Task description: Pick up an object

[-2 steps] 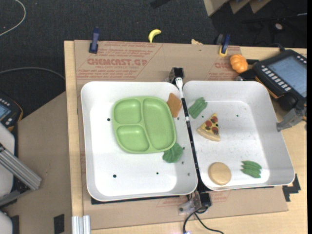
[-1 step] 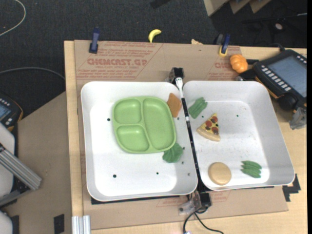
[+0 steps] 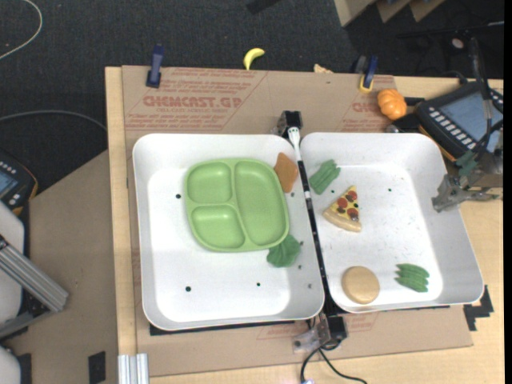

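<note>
At the right bin's [image 3: 448,214] right rim hangs the gripper [image 3: 450,198]; whether it is spread, I cannot tell. Inside lies a pizza slice [image 3: 345,209], well apart from it.

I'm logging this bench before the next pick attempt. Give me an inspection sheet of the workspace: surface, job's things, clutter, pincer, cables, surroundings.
Surface: brown board bearing the left bin and right bin side by side.
Job's things: left bin holds a green divided plate, an orange-brown piece at its upper right, and a green leafy piece at its lower right. Right bin holds a green piece, pizza slice, tan round bun and green pods.
Clutter: yellow banana and small orange pumpkin outside the bins.
Pincer: pincer at the right bin's right rim, over no item; finger state unclear.
Cables: white loop on the floor; black lead at the front edge.
Surroundings: dark carpet, blue clamps on the board.
</note>
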You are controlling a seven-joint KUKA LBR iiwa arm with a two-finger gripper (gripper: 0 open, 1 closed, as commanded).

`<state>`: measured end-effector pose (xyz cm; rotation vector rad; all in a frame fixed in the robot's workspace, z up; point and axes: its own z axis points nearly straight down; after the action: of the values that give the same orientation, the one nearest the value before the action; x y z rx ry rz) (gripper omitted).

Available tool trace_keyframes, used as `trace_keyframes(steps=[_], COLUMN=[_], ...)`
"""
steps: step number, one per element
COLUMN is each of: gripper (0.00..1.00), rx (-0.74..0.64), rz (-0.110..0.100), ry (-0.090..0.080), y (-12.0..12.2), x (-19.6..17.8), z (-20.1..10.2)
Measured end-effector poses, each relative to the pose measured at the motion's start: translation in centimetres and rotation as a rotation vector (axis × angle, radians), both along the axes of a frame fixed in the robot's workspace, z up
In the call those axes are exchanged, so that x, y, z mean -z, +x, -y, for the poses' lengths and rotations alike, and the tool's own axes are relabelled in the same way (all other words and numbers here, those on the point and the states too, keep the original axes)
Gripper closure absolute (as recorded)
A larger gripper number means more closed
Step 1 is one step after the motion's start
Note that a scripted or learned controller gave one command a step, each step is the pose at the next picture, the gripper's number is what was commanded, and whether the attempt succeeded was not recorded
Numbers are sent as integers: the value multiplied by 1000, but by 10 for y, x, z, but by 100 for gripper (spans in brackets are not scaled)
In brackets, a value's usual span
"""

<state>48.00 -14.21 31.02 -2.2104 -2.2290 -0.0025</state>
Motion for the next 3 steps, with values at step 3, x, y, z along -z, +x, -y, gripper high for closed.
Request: trace_keyframes(steps=[3], gripper=[100], rx=[-2], rz=[-8], ry=[-1], y=[-2], x=[-2], z=[-208])
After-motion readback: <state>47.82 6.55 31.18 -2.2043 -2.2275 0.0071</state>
